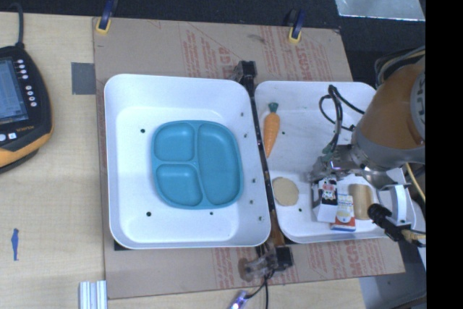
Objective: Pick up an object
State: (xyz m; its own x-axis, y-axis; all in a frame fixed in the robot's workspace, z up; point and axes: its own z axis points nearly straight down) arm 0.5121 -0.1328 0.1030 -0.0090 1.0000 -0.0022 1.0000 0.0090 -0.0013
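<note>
Presently, one gripper (327,171) is recorded low over the right-hand bin (304,94), carried in from the right by the grey arm (391,119) with its orange band. How the gripper is set, and whether anything is held, cannot be told; it is masked by cabling and the wrist.

Items listed by position relative to the gripper:
- Small carton (328,200), white with a dark printed label: directly below, toward the near rim, just beside or under the tool. Long axis roughly front to back. Judged the likeliest candidate for the pick.
- Second packet (345,212), white with a red base: below and slightly right, touching the carton.
- Tan bread-like piece (359,197): below right, beside the packet.
- Round tan disc (285,192): below left, near.
- Toy carrot (270,132): left and up, apart, long axis front to back, green top pointing away.
- Blue divided plate (197,163): well to the left, in the left-hand bin (130,228).
</note>
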